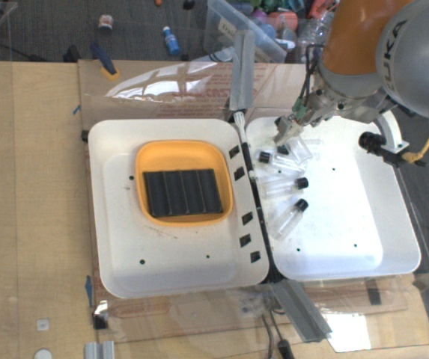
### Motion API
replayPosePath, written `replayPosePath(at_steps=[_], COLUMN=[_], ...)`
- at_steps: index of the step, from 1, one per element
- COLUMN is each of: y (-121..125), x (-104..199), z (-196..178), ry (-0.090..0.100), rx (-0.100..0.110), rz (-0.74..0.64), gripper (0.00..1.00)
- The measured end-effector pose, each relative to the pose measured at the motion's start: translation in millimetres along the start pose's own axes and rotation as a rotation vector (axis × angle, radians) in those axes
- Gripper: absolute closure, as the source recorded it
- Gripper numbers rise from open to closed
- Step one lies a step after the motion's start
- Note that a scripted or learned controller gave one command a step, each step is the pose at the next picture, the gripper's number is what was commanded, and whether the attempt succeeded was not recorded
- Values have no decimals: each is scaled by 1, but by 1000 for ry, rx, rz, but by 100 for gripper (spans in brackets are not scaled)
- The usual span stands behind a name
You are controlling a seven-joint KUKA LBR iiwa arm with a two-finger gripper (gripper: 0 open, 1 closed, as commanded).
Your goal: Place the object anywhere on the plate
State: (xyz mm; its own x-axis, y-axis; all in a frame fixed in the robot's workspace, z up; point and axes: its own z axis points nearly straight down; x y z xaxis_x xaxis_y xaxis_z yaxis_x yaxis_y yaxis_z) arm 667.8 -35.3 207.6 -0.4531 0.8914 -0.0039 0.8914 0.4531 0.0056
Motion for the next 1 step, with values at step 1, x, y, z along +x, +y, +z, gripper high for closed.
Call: replayPosePath(at_steps=[1], y=[3], x=[5], z=[-29], ry=[-1], rx=[0], rz=[-43], gripper=[100])
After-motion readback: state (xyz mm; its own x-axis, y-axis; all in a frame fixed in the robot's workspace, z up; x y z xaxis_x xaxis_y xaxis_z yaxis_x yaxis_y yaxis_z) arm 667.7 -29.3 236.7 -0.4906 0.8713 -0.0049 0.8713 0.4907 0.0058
